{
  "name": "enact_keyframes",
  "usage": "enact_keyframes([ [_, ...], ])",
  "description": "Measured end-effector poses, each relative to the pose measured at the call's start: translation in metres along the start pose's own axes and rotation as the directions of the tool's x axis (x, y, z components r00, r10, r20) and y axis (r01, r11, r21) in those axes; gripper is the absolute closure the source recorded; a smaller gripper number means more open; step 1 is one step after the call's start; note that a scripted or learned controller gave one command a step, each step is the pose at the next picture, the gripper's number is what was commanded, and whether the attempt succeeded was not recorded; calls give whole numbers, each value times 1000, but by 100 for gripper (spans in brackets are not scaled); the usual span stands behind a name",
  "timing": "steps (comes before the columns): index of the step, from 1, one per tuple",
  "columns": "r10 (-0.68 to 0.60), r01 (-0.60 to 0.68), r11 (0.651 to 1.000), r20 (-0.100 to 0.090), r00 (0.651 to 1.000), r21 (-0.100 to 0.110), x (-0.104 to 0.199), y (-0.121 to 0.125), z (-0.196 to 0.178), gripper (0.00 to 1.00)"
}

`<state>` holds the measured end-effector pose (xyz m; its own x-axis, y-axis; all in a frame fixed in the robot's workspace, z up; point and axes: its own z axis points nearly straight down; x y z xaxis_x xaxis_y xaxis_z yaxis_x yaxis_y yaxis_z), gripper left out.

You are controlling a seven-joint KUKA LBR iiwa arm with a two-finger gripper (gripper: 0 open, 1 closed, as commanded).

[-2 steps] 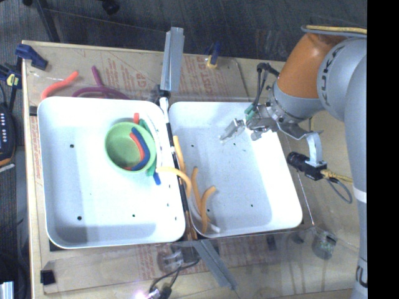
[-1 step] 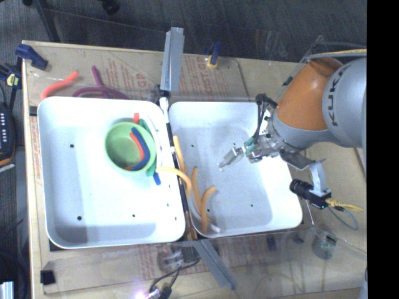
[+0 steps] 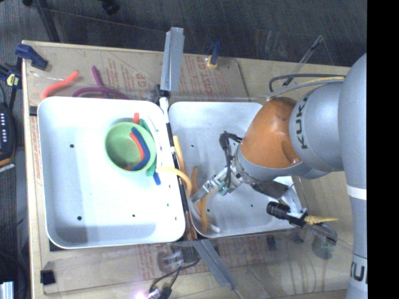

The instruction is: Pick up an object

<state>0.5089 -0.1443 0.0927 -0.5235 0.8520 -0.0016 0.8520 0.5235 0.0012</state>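
Overhead slant view of the bench (image 3: 249, 80), ordered from largest element to smallest. The grey arm (image 3: 324, 129), with its orange band (image 3: 271, 136), reaches in from the right and leans down over the right bin (image 3: 206, 114); its bulk covers much of that bin's floor. The left bin (image 3: 68, 185) holds a green bowl (image 3: 128, 147) with red and blue strips draped over its rim. The gripper (image 3: 215, 185) sits low near the right bin's left wall, beside a group of slender orange-yellow pieces (image 3: 194, 182) that lie along that wall, one curving over the divide toward the left bin. These pieces are the likeliest target of the pick. Whether the gripper is spread or closed cannot be told at this resolution, and nothing is visibly held. Probable failure modes, as judged from this layout: the pieces are thin and lie flat against the wall, so a closing grasp may skate over them or strike the bin's edge; the overlapping pieces may tangle and lift together, then drop; the arched piece straddling both bins may snag on the rim.
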Motion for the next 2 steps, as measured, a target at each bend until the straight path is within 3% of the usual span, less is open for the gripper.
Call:
enact_keyframes([
  [1, -5, 5, 1000, -10, 1000, 5, 2, 0, -10, 100],
  [2, 82, -82, 997, -1, 997, 3, 39, 99, -99, 100],
])
